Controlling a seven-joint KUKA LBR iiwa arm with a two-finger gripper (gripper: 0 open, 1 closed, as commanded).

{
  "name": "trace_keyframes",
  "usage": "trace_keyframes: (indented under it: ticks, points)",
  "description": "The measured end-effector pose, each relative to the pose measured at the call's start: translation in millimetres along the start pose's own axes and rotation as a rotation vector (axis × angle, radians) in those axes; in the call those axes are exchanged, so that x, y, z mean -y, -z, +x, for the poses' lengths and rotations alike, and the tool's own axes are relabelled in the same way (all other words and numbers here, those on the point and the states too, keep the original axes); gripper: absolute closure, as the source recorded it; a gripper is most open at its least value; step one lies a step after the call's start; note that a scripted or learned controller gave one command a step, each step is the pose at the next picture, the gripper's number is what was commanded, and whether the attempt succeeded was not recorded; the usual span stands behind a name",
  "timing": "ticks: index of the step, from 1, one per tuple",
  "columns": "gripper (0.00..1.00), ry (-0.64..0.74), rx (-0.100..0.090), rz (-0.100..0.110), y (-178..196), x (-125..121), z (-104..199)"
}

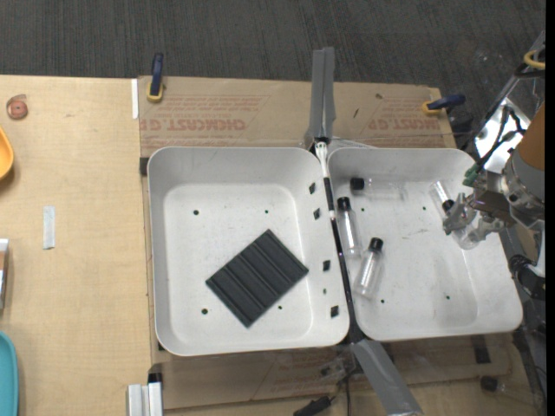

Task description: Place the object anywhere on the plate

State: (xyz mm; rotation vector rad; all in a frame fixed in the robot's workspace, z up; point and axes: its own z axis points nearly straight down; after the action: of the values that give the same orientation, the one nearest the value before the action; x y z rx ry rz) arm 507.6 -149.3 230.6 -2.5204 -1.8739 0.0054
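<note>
The dark ribbed plate [257,277] lies nearest the camera, flat on the floor of the left bin [173,336] and turned at an angle to the bin walls, toward the near side. The left bin and the right bin [434,323] stand side by side on the bench [69,163], their inner rims touching along a central divider.

Three clear vials with black caps lie in the right bin. One vial [368,263] rests in the near-left part of the bin floor, tilted with its cap toward the far side. A second vial [346,225] lies just beside the left wall, roughly parallel to it. A third vial [373,184] lies at the far-left corner, its cap pointing left.

The gripper [466,224] stands over the right part of the right bin, with the arm [529,159] entering from the right. A clear object appears at the jaws, but glare and transparency prevent confirmation of a grasp; how far the jaws are open cannot be told.
</note>
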Motion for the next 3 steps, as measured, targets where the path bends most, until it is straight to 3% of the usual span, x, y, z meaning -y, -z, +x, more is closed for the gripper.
trace_keyframes:
  ticks: [1, 2, 3]
  points:
    - [1.00, 0.402, -0.001, 0.000, 15, 28, 66]
    - [1.00, 0.231, 0.000, 0.003, -41, 39, 152]
    - [1.00, 0.184, 0.002, 0.001, -37, 13, 245]
